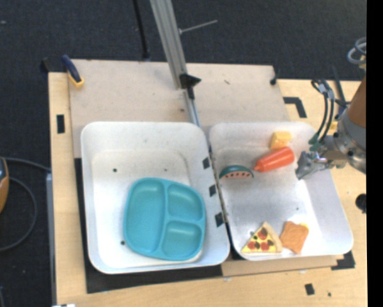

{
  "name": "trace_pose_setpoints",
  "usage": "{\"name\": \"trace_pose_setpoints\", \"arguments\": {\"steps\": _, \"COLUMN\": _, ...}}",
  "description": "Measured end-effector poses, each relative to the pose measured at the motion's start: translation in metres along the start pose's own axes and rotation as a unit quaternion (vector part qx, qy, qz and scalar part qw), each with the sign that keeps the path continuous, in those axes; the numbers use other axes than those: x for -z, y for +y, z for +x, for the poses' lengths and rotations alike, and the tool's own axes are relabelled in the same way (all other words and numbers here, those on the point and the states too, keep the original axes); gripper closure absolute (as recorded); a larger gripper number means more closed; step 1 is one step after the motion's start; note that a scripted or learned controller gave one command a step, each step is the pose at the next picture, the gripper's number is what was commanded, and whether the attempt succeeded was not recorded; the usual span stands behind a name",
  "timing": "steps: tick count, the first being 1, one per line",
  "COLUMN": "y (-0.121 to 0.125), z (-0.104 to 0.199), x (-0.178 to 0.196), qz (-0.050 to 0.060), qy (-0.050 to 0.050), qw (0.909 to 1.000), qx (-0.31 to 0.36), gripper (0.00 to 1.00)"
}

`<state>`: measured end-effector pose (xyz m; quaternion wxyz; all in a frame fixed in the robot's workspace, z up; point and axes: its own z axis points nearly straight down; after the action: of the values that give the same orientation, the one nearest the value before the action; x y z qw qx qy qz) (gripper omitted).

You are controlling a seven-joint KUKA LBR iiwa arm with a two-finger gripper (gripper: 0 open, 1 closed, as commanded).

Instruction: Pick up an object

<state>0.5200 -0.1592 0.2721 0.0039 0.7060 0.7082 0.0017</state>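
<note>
The left bin [101, 146], well away from the end effector, holds a turquoise divided plate [165, 219] with three compartments, lying flat toward the bin's near right corner.

The right bin [319, 216] holds five toy foods. A watermelon slice [236, 173] lies by the bin's left wall, well to the left of the end effector. An orange carrot [274, 160] lies tilted just left of the end effector, near it but apart. A yellow cheese cube [281, 139] sits just beyond the carrot, up and to the left of the end effector. A pizza slice [263, 240] and an orange bread-like piece [295, 236] lie side by side at the bin's near edge, well below the end effector.

The end effector [305, 166] hangs over the right part of the right bin, beside the carrot's thick end. Nothing can be seen between its fingers, and I cannot tell how wide they stand.

The worktop [133, 91] is pale wood with a beige board under the bins. An aluminium post [171, 37] rises from its far edge, and a blue-and-yellow clamp [73, 70] grips the far left corner. The floor [50, 18] around is dark carpet.
</note>
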Motion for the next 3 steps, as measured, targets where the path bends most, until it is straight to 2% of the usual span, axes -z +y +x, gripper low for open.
{"name": "trace_pose_setpoints", "arguments": {"steps": 1, "y": 0.021, "z": 0.049, "x": -0.016, "qz": 0.004, "qy": 0.002, "qw": 1.0, "qx": 0.002, "gripper": 1.0}}
{"name": "trace_pose_setpoints", "arguments": {"steps": 3, "y": 0.053, "z": 0.132, "x": -0.025, "qz": 0.003, "qy": 0.001, "qw": 1.0, "qx": 0.001, "gripper": 1.0}}
